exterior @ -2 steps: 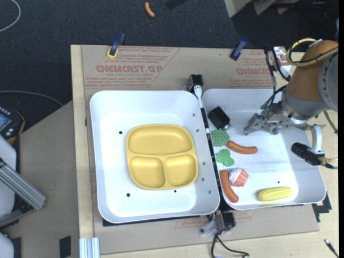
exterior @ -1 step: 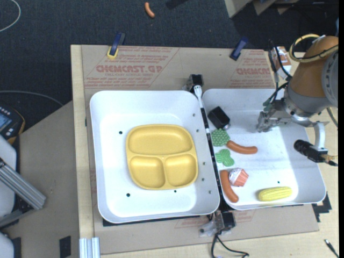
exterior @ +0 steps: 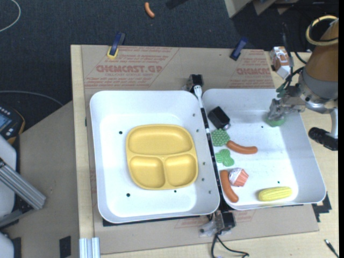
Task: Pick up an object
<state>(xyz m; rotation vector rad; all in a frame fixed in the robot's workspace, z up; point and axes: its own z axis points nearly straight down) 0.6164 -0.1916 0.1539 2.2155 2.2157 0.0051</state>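
The camera view shows the end effector (exterior: 279,112) low over the far edge of the right bin (exterior: 301,160), whether open or closed I cannot tell, touching a pale green object (exterior: 275,121), well apart from the corn cob (exterior: 275,193) near the front.

Printed text, red on brown protective sheet (exterior: 161,69) beneath the two bins: "CHEMCAST GP" legible at upper left, above the left bin; the same marking repeats, partly cut off, at upper right; smaller lines under each unreadable
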